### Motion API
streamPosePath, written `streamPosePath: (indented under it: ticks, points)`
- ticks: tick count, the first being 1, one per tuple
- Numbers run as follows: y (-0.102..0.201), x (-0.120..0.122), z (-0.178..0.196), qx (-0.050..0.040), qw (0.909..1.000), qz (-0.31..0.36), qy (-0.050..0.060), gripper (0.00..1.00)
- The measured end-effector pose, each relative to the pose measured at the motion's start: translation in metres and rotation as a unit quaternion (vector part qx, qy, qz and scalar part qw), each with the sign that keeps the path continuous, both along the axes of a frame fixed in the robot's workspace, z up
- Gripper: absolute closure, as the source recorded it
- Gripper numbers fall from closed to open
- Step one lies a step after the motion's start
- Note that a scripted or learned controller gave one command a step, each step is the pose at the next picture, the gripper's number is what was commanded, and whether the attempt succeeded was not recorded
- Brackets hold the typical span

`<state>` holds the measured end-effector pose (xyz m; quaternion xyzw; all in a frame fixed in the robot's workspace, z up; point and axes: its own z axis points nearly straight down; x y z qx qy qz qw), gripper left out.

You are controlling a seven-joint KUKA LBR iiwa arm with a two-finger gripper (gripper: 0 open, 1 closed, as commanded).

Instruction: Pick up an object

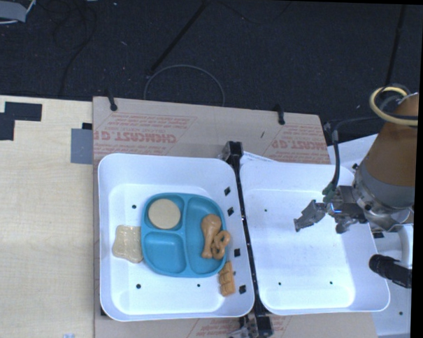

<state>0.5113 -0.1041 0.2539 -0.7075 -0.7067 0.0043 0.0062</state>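
Note:
My gripper hangs over the right bin, near its right-hand middle, with its fingers spread open and nothing between them. The objects lie in the left bin. A blue divided tray holds a round tan cookie and a brown pretzel-like piece. A pale toast-shaped piece rests against the tray's left edge. A small brown piece lies by the tray's lower right corner.
A black divider with clips runs between the two bins. Both bins rest on a cardboard sheet over the wooden bench. A black part juts in at the right bin's right rim.

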Motion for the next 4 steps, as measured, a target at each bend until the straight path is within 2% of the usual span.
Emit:
streamPosePath:
  ticks: [1,4]
  points:
    - [0.0,0.002,0.005,-0.0007,1.0,0.001,-0.005,0.0]
    - [0.003,-0.009,-0.146,-0.0001,1.0,0.001,-0.004,0.0]
